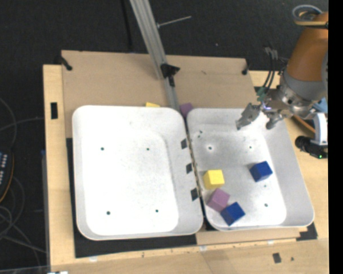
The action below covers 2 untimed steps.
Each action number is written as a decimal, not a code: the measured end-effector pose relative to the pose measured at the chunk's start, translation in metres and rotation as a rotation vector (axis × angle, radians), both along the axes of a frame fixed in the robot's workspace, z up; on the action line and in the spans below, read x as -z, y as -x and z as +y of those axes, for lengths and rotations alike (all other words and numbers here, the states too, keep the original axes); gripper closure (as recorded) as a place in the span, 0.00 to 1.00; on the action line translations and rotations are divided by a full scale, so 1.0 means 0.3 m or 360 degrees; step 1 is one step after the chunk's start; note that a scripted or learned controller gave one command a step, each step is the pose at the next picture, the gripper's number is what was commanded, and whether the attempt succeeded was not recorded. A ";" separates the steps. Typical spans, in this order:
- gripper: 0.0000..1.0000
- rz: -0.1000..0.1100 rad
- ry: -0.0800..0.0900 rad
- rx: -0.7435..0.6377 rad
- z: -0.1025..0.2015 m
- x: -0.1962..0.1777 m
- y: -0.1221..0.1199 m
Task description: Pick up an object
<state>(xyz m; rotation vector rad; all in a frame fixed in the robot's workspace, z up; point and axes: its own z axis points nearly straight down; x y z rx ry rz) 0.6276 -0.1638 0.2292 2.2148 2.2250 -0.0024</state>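
We see the fingers point(256, 117) spread wide apart with nothing between them, hanging over the far right part of the right bin point(286, 210), close to its far rim. Above them the grey wrist rises into the orange band of the arm point(307, 50), which comes in from the right. Inside the right bin, nearer to us, lie four blocks. A blue block point(260, 170) sits alone toward the right side, well apart from the fingers. A yellow block point(214, 178) lies near the bin's left wall, and just beside it on the near side is a purple block point(219, 199), which touches or almost touches a second, darker blue block point(233, 213) at the near edge. The left bin point(91, 153) lies alongside, the two bins meeting along the middle of the worktop point(126, 258). Behind their far rims we make out a small yellow piece point(152, 104) and a small purple piece point(186, 108), partly hidden. A slanted metal rail point(151, 33) runs from the far edge down to the gap between the bins.
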 end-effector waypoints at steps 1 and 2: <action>0.00 0.0007 -0.0005 0.0000 0.181 0.445 0.129; 0.00 -0.0005 -0.0002 0.0009 0.198 0.437 0.333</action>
